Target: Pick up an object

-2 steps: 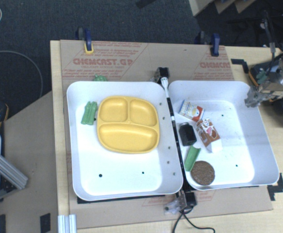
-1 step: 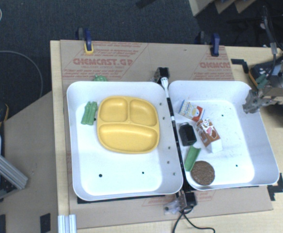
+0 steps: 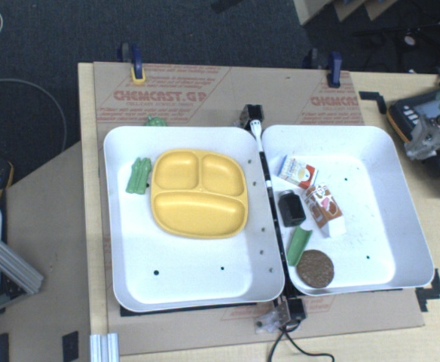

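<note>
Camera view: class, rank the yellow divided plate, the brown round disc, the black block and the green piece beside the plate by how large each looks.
1. yellow divided plate, by far the largest.
2. brown round disc.
3. black block and green piece beside the plate: they look too alike in size to rank.

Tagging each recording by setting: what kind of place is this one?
Probably a robotics lab test bench, not a home: two white bins sit on a clamped board, toy items like a yellow divided plate fill them, and cables trail across dark carpet.
</note>
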Motion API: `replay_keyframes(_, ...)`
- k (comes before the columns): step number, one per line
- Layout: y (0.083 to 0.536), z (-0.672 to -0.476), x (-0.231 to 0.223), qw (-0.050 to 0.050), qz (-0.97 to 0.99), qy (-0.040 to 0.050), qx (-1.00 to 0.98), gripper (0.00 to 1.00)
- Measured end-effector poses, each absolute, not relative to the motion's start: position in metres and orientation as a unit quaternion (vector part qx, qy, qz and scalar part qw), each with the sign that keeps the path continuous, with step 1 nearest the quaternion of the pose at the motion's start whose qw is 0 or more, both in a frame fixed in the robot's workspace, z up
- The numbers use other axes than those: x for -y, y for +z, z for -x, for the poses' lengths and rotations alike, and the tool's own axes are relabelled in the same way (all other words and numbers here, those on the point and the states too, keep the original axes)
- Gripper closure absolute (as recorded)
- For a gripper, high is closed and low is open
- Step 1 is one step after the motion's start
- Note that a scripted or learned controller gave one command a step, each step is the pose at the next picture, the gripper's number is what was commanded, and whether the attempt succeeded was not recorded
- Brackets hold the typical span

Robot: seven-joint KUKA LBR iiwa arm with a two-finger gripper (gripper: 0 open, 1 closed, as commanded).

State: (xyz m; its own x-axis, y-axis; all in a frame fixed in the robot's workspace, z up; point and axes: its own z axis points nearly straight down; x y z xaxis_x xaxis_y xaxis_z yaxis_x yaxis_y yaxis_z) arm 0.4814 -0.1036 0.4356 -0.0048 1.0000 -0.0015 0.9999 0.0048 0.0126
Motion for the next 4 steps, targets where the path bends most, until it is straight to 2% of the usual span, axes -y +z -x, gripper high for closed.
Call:
replay_keyframes(1, 0.329, -0.479, 0.074, -0.004, -0.706, -0.0025, -0.708, 1.00)
replay_keyframes(2, 0.254, -0.479, 0.044, -0.003, -0.706, -0.0015, -0.708, 1.00)
replay_keyframes(3, 0.344, -0.480, -0.024, 0.003, -0.704, 0.0038, -0.710, 1.00)
replay_keyframes(4, 0.380, -0.495, -0.066, 0.002, -0.706, 0.0024, -0.709, 1.00)
